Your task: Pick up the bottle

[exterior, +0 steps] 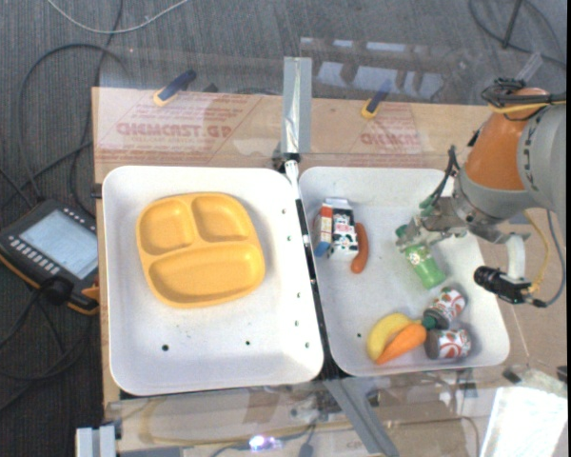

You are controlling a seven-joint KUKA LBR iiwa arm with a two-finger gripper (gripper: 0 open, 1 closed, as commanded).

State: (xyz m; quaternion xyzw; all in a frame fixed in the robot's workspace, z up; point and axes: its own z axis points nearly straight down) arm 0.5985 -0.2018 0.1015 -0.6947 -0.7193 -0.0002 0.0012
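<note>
So the small green plastic bottle [424, 268] lies tilted in the right white bin [381, 184], just under my claw [417, 237]. Can't tell if I'm clenched or released.

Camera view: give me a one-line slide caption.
Gripper poised at the green bottle in the right bin; yellow divided plate sits in the left bin.

Bright, even light flooded the scene; the white bins [124, 350] were nearly overexposed. Glare streaked the clear panel [400, 60] at top. Shadows stayed soft, focus slightly grainy.
</note>
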